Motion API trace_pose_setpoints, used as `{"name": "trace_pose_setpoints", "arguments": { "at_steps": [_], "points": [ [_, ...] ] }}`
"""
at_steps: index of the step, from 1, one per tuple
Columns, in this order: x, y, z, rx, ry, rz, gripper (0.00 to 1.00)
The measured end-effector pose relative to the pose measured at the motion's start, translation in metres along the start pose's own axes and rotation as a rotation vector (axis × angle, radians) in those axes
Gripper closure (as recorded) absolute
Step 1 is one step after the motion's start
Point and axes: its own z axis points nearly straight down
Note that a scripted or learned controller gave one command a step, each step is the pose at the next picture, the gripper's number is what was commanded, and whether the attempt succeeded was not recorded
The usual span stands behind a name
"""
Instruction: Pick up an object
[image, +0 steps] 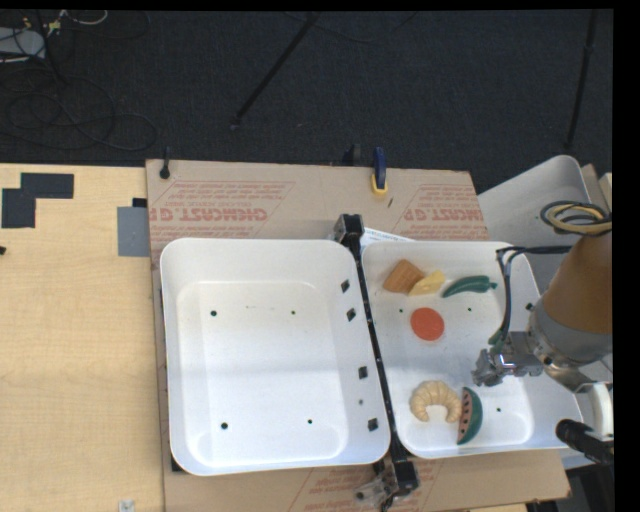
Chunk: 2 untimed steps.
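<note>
- The 2 white bins sit side by side on the table; the left bin (260, 350) is bare.
- The right bin (520, 425) holds 5 objects: croissant (435, 400), watermelon slice (469, 416), bread piece (403, 277), green pepper (468, 286), red disc (428, 324).
- My gripper (497, 362) hangs over the right bin's right side, just beside the watermelon slice; I cannot tell its state.

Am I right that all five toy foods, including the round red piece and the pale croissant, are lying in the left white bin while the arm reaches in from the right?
Not quite: the camera view shows them in the right white bin, not the left one. The round red piece, pale croissant, watermelon slice, green pepper and the orange-and-yellow pieces all lie there. The grey arm's gripper does reach in from the right.
</note>
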Motion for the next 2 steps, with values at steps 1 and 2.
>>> {"name": "trace_pose_setpoints", "arguments": {
  "at_steps": [1, 2],
  "points": [
    [-0.02, -0.011, 0.049, -0.018, -0.006, -0.001, 1.0],
    [-0.044, -0.012, 0.017, -0.013, -0.005, -0.003, 1.0]
  ]
}}
